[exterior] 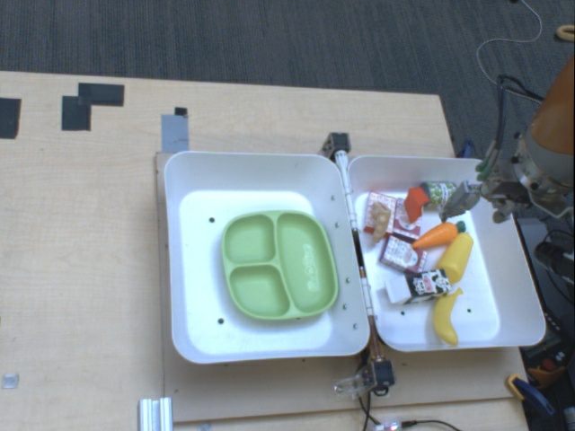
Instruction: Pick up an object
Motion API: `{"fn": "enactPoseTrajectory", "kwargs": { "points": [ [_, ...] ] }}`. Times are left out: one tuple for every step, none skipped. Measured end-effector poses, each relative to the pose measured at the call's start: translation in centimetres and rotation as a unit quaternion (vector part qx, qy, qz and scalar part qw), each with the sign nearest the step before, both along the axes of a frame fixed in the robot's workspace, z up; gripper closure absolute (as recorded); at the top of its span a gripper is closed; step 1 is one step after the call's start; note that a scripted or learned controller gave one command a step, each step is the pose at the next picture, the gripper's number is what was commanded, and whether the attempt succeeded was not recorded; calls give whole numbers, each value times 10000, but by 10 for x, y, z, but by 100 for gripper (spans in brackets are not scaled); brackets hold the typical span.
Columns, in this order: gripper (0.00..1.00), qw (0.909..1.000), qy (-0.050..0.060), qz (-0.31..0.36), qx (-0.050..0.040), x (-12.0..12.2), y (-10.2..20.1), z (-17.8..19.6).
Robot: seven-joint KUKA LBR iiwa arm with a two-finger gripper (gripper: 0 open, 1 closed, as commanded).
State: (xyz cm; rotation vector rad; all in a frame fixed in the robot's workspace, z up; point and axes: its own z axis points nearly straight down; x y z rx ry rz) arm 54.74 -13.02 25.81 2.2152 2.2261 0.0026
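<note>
Right bin (517,330), shallow white plastic, holds a jumble — smooth orange carrot (437,235), yellow banana (446,316), yellow corn-shaped piece (456,254), crinkled snack packets (402,253), small green can (438,192) by the far wall. Tool (469,197) hovers over that far edge near the can; grip state cannot be told. Left bin (193,268) — glossy green three-compartment plate (279,265). Pale wood desk (81,259).

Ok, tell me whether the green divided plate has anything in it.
Empty. The green divided plate lies flat in the left bin, and all three compartments show bare green.
</note>
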Motion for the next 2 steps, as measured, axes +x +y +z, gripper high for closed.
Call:
{"fn": "enactPoseTrajectory", "kwargs": {
  "points": [
    [0, 10000, -75, -16, -36, -7, -11, -144],
    [0, 10000, -30, -21, -4, -58, 35, -171]
  ]
}}
